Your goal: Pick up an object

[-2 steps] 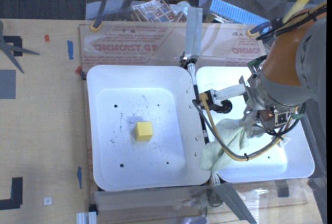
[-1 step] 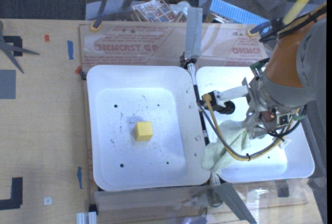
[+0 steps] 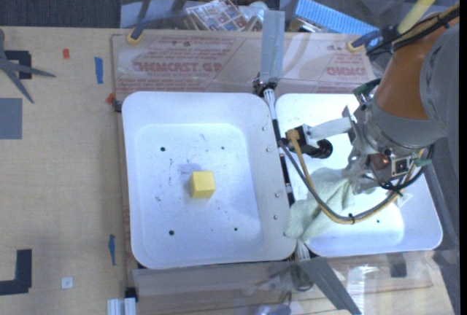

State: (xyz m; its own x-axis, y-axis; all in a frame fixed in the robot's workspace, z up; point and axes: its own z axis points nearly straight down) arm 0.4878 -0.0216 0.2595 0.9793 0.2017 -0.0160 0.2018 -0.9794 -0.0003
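lying in the left bin [image 3: 146, 117], yellow block [image 3: 202, 184] well apart from hand [image 3: 363, 176].

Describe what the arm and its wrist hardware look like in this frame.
The arm is grey with a broad orange band above the wrist. A white bracket juts out near the wrist, and a yellow and black cable loops beneath it.

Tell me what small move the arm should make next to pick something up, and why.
Probably lower straight down onto the pale cloth. The gripper sits over the right bin, just above the cloth's crumpled upper edge, so that is the nearest target. The yellow block lies far off in the left bin.
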